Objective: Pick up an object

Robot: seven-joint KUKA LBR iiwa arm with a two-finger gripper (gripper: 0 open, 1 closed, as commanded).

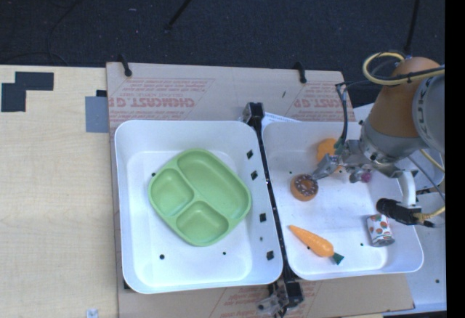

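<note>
Toy carrot (pixel 314 242) lies nearest, at about six o'clock in the right bin (pixel 407 262), orange with a green tip pointing to four o'clock. Up from it at eleven o'clock sits a small chocolate donut (pixel 304 187), and just beside that hangs the tool (pixel 328 165), reaching in from three o'clock; whether it is clenched or released I cannot tell. An orange ball-like object (pixel 326 147) rests at the tool's twelve o'clock. A small printed can (pixel 379 229) lies toward four o'clock. The left bin (pixel 138 266) carries a green divided plate (pixel 199 197). Both bins rest on cardboard (pixel 218 95) on the bench (pixel 51 200).
</note>
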